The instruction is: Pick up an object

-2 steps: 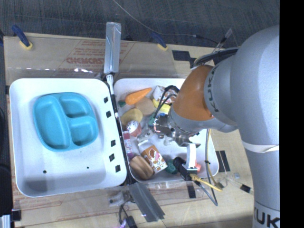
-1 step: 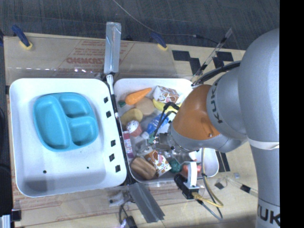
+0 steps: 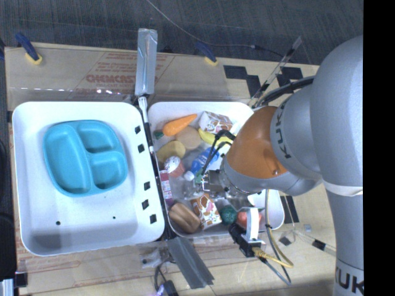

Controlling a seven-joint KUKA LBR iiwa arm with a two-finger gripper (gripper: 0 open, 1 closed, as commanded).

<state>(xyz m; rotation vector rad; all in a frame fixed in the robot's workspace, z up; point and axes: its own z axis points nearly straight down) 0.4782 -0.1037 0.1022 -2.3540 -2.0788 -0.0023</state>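
Gripper hanging over cluttered right bin; finger state hidden, cannot tell. Carrot looking light, stiff, smooth: probably pinching mid-body across its width.

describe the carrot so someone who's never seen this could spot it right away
Of the two white bins, take the right bin, the cluttered one under the arm. At its far edge, top left of the pile, lies the carrot. It is the only long, tapered, bright orange item; the potato nearby is yellowish and stubby.
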